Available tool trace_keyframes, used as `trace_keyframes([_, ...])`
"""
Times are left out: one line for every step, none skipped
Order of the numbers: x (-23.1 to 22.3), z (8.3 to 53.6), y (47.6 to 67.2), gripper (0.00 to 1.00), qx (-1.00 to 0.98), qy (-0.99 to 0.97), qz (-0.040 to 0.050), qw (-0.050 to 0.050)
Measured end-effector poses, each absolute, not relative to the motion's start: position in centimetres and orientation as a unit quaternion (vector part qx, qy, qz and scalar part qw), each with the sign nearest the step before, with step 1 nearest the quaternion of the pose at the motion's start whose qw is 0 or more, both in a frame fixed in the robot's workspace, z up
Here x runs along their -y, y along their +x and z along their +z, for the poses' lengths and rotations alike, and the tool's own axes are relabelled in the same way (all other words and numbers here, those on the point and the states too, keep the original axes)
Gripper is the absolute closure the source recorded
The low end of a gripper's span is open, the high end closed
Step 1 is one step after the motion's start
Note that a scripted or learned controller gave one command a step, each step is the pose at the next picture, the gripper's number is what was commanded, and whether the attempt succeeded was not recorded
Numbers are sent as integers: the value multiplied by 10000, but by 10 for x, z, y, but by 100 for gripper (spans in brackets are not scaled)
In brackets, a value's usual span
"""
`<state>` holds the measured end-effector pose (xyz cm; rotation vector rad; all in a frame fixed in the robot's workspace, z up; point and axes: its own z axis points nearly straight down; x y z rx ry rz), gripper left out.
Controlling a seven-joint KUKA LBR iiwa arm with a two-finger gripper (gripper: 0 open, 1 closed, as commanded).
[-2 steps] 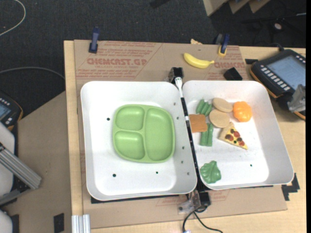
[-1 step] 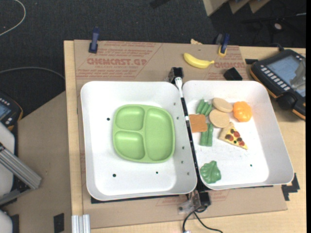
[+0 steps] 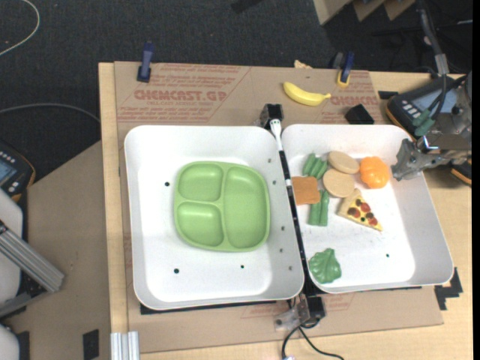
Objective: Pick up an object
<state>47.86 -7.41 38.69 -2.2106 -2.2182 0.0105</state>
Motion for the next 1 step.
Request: trace_keyframes([148,498,479,100,7045,-7097,-30,-79])
